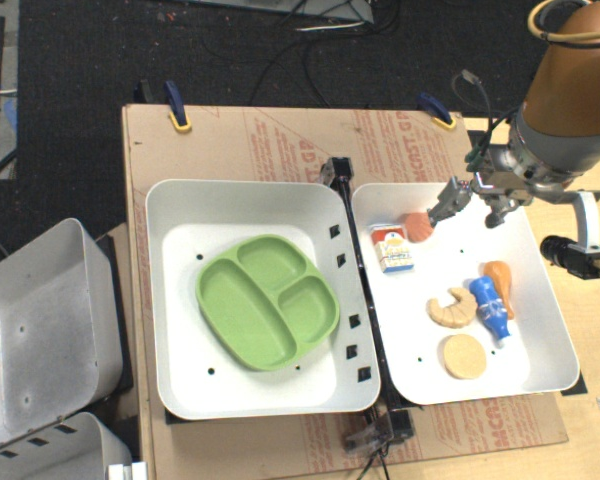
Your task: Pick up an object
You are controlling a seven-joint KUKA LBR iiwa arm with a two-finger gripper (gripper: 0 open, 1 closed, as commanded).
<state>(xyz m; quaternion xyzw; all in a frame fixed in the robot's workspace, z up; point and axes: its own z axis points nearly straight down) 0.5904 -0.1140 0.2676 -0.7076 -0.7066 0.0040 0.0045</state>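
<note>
The right bin [540, 268] holds a small red and white box [391, 248], a reddish-orange lump [418, 226], a tan curved pastry [452, 310], a blue bottle [490, 306], an orange carrot-like piece [500, 278] and a round tan disc [464, 356]. My gripper [471, 211] hovers over the bin's far end, open, with nothing between its fingers. Its left finger [446, 206] stands just right of the reddish-orange lump.
The left bin [170, 268] holds a green divided plate [268, 301]. A black divider [355, 268] runs between the bins. Grey metal containers [35, 318] sit off the bench's left edge. Clamps [178, 108] grip the bench's far edge.
</note>
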